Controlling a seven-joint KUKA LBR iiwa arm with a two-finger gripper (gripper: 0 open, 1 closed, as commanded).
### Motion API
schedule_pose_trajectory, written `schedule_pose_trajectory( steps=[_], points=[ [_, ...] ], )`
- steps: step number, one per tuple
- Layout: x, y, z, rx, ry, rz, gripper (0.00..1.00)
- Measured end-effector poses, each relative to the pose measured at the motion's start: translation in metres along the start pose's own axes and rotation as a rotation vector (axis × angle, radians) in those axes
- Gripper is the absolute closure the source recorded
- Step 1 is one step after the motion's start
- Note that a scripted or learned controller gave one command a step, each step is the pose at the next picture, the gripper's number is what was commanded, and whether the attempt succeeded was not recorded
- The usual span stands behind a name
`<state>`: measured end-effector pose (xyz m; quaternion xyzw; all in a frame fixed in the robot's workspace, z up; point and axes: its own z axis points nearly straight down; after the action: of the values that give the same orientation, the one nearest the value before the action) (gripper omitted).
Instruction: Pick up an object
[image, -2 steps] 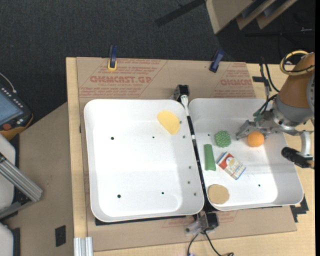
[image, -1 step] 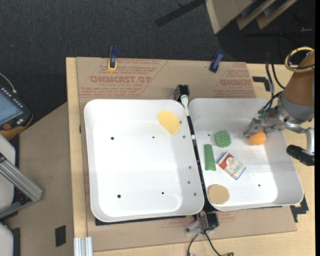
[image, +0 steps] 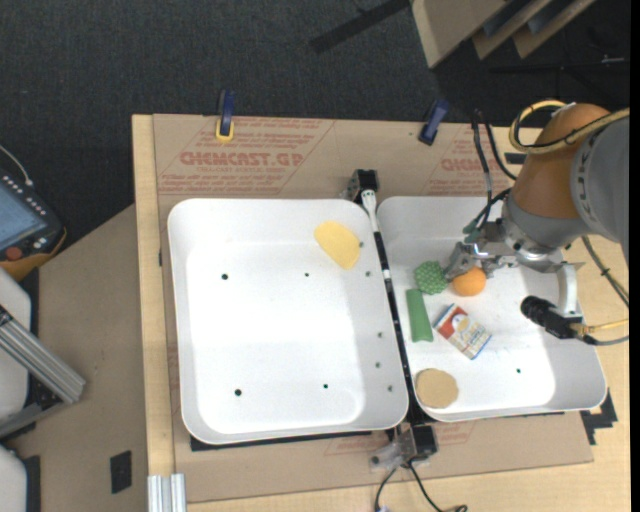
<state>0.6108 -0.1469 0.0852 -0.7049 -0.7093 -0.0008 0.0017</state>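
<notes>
In the right bin, at about two o'clock from the desk's centre, I have the arm reaching in and the gripper low, just beside an orange ball and a green knobbly ball. Whether the jaws are released or clenched I cannot tell from this slant; nothing shows plainly between them. I judge the pick not yet made: the ball sits on the bin floor, and closing and lifting remain. Toward six o'clock lie a green stick, a small red and white packet with print too small to read, and a tan disc. A yellow piece rests at one o'clock in the left bin. The cardboard beneath reads "CHEMCAST G.P".
</notes>
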Motion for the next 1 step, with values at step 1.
schedule_pose_trajectory(
  steps=[1],
  points=[
    [0.0566,0.0055,-0.0007,-0.001,-0.002,0.001,1.0]
  ],
)
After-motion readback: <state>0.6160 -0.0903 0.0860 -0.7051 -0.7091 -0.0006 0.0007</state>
